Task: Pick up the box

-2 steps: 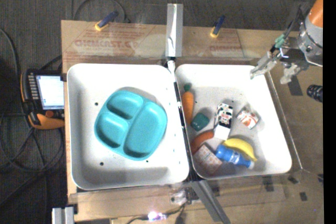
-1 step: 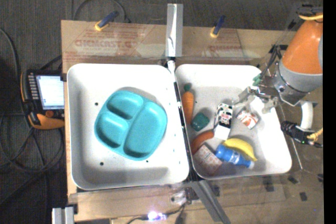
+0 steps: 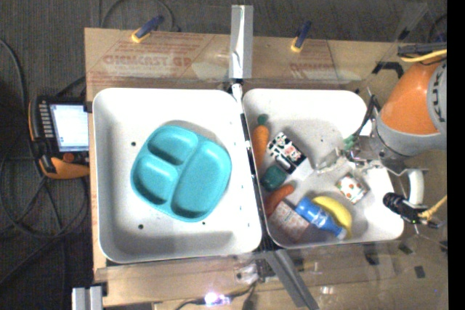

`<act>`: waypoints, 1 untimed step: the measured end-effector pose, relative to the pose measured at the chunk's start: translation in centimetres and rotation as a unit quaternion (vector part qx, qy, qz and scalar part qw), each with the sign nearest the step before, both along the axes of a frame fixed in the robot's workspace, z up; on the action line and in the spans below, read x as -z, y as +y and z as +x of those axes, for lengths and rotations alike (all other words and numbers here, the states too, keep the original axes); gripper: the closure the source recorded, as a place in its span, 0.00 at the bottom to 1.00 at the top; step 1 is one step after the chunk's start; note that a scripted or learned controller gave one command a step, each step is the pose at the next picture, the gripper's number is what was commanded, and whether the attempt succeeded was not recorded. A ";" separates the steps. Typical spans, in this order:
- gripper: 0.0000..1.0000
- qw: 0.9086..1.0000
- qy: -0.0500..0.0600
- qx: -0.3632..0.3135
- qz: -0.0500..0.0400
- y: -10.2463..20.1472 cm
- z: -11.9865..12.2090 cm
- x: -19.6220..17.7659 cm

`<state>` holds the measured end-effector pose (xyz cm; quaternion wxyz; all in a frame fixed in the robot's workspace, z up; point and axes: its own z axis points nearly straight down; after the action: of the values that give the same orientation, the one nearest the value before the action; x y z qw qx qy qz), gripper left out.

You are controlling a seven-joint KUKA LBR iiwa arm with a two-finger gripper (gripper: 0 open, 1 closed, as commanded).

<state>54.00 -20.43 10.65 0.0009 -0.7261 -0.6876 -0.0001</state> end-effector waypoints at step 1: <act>1.00 1.000 0.001 0.000 0.001 0.1 0.0 -0.8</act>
<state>54.01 -20.38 11.47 0.0019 -0.7259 -0.6878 -0.0002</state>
